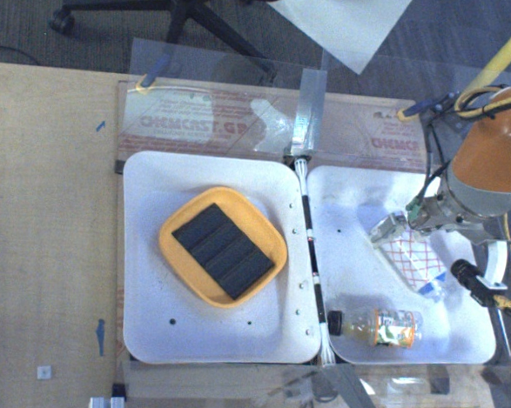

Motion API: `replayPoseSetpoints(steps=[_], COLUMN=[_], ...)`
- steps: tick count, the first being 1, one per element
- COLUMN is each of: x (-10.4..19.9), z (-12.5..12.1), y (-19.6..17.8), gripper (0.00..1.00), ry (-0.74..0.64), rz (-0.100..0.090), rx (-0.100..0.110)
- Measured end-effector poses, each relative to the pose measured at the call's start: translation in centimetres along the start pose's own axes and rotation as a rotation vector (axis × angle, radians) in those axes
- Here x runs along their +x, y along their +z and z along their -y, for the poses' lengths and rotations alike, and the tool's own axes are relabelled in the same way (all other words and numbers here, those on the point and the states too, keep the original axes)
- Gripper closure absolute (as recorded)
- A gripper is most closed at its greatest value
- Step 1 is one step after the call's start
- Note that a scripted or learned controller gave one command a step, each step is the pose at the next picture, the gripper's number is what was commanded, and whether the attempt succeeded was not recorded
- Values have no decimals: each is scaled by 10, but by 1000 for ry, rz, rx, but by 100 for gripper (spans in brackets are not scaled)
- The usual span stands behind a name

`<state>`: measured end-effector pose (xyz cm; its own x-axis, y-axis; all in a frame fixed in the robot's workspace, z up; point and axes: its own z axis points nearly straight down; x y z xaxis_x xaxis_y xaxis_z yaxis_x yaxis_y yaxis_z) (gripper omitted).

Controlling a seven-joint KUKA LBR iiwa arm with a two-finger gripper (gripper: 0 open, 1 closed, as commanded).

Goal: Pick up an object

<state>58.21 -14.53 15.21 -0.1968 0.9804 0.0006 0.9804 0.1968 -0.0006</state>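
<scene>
So far nothing looks lifted. Nearest the camera, a small bottle [379, 327] lies on its side at the front of the right bin [343, 205]. Behind it a red-checked packet [413, 256] rests on the bin floor, with the end effector [409, 216] low at its far end, perhaps touching; how wide it stands cannot be told. A yellow tray [222, 244] sits in the left bin [149, 235].

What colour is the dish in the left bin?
Yellow-orange dish, with a dark ribbed slab in it; camera view.
</scene>
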Motion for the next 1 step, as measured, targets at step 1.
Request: replayPoseSetpoints(steps=[1], x=[-5], z=[-18], y=[22], gripper=[0], ry=[-83], rz=[21], rx=[-41])
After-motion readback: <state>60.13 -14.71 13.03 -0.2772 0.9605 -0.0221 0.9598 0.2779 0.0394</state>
